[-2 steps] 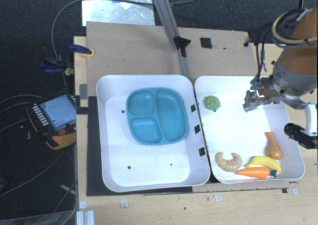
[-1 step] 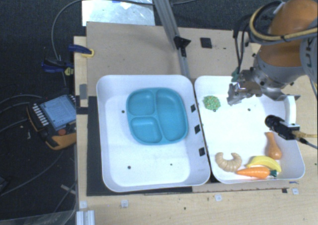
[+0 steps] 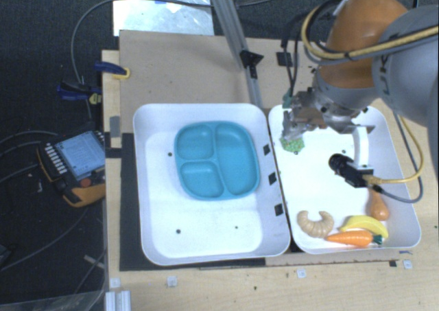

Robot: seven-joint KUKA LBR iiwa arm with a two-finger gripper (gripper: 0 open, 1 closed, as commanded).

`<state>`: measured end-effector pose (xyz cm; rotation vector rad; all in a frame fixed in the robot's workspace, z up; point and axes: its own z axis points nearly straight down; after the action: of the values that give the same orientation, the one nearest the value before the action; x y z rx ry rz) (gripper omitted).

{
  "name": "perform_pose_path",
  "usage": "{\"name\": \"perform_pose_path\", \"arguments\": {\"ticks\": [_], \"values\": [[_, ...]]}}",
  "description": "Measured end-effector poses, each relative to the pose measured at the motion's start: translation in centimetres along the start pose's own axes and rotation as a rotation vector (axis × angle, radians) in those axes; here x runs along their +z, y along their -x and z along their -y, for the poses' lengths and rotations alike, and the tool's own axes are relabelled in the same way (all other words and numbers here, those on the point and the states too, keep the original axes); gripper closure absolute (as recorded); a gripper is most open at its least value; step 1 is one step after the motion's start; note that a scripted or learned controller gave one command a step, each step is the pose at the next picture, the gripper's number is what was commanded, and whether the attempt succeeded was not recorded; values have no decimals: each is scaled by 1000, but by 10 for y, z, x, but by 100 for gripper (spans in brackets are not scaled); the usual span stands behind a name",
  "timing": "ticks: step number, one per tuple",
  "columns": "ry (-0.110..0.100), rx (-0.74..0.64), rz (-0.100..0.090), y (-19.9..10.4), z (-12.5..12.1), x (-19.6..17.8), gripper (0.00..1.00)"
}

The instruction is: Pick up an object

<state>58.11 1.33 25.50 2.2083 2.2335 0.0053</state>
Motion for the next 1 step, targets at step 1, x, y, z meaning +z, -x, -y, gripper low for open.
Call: {"name": "perform_pose_path", "arguments": {"ticks": [1], "values": [[0,2,1,-42,-24,12,100]]}}
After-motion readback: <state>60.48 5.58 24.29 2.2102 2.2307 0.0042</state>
